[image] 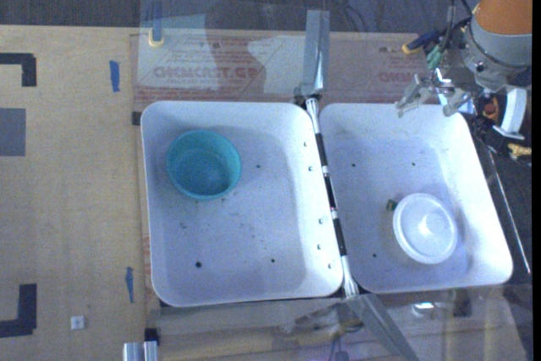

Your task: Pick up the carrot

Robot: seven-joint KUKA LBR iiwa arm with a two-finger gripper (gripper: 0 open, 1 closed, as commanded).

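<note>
1. You're looking at a teal bowl (203,165) sitting in the left bin (254,266), well to the left of the white dish (425,227) and a bit further back.
2. The white dish is sitting in the right bin (372,148), toward its front right. A small dark speck (390,205) is lying just beside the dish's left rim; too small to identify.
3. Carrot: I'm not able to tell where it is lying, so I'm not calling its long axis or which way its tip is pointing either.
4. The gripper (431,100) is hovering behind the white dish, over the right bin's back rim. Its fingers are standing apart, with nothing between them.
5. Handling, as a judgement: you're likely dealing with something light, stiff, tapered and fairly smooth, so it is probably going to roll or squirt out under a pinch. I'm suggesting you close across the long axis at the thicker part, near mid-length, not at the thin tip.
6. Before any descent you're needing a confirmed position and heading.
</note>
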